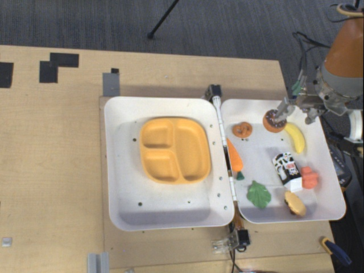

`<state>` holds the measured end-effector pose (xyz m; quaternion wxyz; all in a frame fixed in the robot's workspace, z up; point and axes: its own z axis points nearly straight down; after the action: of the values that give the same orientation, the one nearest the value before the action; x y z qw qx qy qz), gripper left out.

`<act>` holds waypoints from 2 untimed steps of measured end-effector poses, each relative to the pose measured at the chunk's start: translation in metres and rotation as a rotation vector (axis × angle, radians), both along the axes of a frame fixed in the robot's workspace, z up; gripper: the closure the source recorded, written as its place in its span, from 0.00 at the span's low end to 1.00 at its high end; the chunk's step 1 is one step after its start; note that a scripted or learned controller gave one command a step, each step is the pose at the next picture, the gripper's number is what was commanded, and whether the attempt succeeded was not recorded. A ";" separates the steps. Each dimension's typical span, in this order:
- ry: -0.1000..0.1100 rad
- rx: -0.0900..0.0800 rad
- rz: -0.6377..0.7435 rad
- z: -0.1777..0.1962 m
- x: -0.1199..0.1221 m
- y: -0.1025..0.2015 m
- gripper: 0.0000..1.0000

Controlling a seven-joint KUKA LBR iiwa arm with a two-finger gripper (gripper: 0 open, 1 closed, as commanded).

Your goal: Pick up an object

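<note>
Here, camera view: two white bins side by side on the desk (pixel 51 152). The left bin (pixel 122 209) carries a yellow divided plate (pixel 173 150). The right bin (pixel 330 209) carries the pickable items: a brown cookie (pixel 243 130), a donut (pixel 274 121), a banana (pixel 294 137), a carrot (pixel 234 158) along the divider, a green leaf (pixel 259 194), a black-and-white carton (pixel 286 169), an orange block (pixel 309 177) just beside the carton, and a tan bun (pixel 295 203) near the front edge.

Arm enters from the right, orange band at upper right. Claw (pixel 296 110) sits over the far right corner of the right bin. One finger (pixel 284 108) reaches down to the donut and seems to touch its top; the other is further right, above the banana's upper end. Spread looks wide; nothing is held between the fingers.

Judgement: likely target is the donut or the banana, which lie near each other.

Risks:
- Finger lands on the donut rather than beside it: presses it flat, closes on air.
- Closing catches both donut and banana: unstable hold, one slips out.
- Bin wall is close: a finger may strike the rim and shift the bin.
- Banana is curved and smooth: may roll out of the pinch.
</note>
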<state>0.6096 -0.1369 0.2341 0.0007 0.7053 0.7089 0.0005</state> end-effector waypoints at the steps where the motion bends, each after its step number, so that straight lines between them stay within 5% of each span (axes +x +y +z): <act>1: -0.003 -0.002 0.380 -0.135 0.018 -0.001 0.00; 2: -0.031 -0.022 0.942 -0.137 -0.067 -0.025 0.00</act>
<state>0.5423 -0.1618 0.0971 0.0185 0.3067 0.9516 0.0035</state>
